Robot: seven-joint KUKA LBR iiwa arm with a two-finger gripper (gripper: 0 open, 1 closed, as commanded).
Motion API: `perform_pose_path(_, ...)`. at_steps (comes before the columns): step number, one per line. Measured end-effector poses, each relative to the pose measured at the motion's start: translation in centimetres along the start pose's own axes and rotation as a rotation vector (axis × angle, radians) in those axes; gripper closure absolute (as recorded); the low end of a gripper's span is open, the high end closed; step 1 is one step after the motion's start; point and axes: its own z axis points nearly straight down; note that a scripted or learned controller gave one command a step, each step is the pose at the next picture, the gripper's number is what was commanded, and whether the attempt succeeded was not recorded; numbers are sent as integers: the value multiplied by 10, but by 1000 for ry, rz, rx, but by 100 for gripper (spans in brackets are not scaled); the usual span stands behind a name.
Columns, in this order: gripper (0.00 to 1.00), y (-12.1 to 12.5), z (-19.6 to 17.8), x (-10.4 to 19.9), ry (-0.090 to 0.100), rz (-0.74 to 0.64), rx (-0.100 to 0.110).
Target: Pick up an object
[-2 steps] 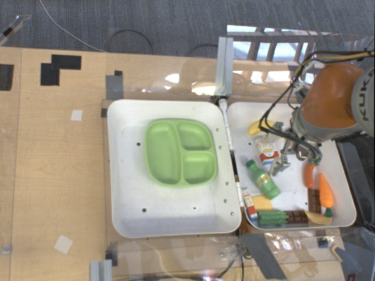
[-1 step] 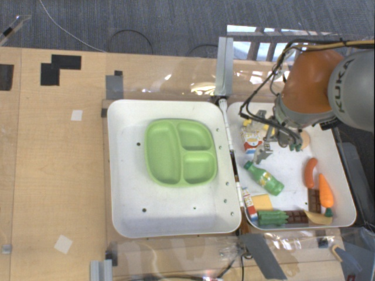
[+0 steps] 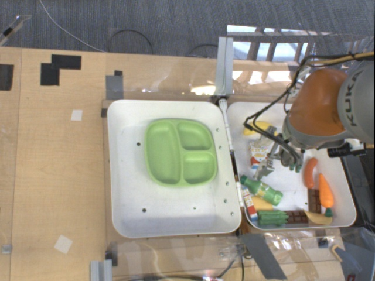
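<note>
Grey arm with orange band reaches in from the right, wrist bent down over the right white bin. Gripper low at bin's centre; fingers spread, nothing between them. Green plastic bottle lies tilted just below the gripper, toward the bin's near edge. Green divided plate sits mid left white bin.

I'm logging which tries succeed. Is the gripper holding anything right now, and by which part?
It cannot be told. The gripper hangs low in the right bin, just above the green bottle, but no object shows between its fingers.
</note>
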Motion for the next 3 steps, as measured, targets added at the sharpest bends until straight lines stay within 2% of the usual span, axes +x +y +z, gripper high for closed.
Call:
perform_pose_path(1, 0, 16, 3, -32, 12, 36, 4)
perform_pose_path(2, 0, -11, 1, -7, 3, 169, -1)
perform_pose_path(3, 0, 6, 4, -65, 48, 317, 15)
